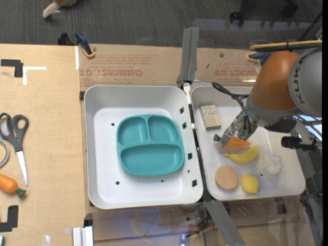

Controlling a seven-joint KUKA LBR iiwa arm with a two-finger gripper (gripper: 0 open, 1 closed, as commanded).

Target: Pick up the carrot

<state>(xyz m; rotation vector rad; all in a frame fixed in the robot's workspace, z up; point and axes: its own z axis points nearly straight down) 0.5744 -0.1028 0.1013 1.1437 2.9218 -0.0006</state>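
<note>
Over on the far left, on the wooden bench top (46, 137), lie a pair of scissors (15, 137) and, nearer the front edge, a small orange toy carrot (7, 184) with a green tip; it lies well apart from the arm and outside both bins. Next comes the left bin (92, 152), which holds a teal divided plate (150, 145) lying flat in its middle. A grey divider runs between the two bins.

In the right bin (292, 186) there is a speckled sponge block (210, 116) towards the far side, a tan round disc (226, 178) and a lemon (249, 184) at the near side, a banana (245, 155) in the middle, and a whitish crumpled thing (271, 163) to the right. The carrot (237, 143) that the arm is working on lies here, orange with a green end pointing left, resting on top of the banana's far edge.

The gripper (237, 132) is down right over that carrot, touching or almost touching it. I cannot tell how the tool is set, or whether it has any hold on the carrot.

To my eye the step in hand is the grasp itself: the reach looks done and no lift has started. The next move calls for a firm close across the carrot's body, then a straight rise, clear of the banana.
</note>
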